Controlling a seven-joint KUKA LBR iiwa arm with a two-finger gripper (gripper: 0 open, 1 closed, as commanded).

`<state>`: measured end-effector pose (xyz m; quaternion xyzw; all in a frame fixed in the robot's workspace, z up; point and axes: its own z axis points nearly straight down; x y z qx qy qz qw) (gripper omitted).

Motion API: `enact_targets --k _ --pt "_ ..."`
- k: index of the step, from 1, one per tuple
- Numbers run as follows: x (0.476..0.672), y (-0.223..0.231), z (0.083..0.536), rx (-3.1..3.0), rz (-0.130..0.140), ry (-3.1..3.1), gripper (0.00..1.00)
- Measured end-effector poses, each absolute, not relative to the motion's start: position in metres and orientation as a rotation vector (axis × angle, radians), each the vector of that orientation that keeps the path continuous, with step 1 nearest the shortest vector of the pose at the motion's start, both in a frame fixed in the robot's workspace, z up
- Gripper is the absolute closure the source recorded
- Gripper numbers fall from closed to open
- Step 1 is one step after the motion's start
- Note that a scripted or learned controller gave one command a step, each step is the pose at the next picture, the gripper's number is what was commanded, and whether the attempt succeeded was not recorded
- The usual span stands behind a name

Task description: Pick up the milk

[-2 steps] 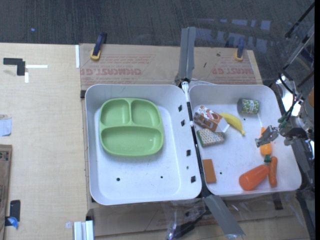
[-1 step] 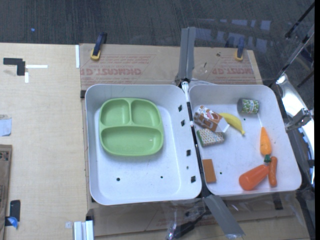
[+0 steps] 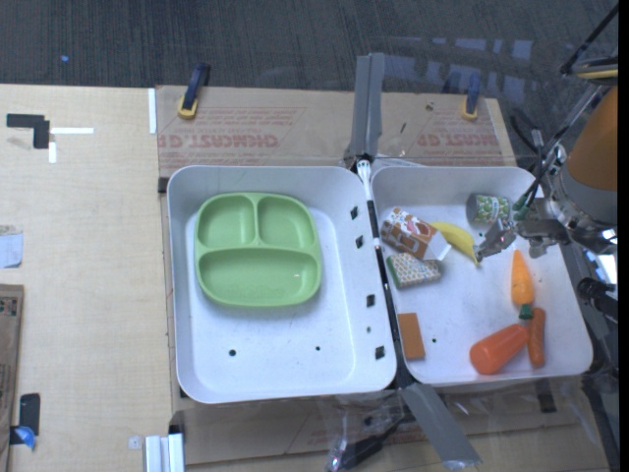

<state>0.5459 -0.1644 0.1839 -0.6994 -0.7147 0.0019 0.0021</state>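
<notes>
The milk is a small red and white carton lying in the left part of the right bin, near the divider. A yellow banana lies just right of it. My gripper hangs over the right bin's upper right area, to the right of the banana and well apart from the milk. Its fingers are open with nothing between them. One dark finger points down toward the banana's right end.
The right bin also holds a green box, an orange block, a small carrot, an orange pepper, a second carrot and a greenish can. A green divided plate sits in the left bin.
</notes>
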Motion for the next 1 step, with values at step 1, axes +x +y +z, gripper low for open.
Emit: enact_targets --k 1 --pt "0.5673 -0.074 0.1888 -2.213 0.007 -2.226 0.0"
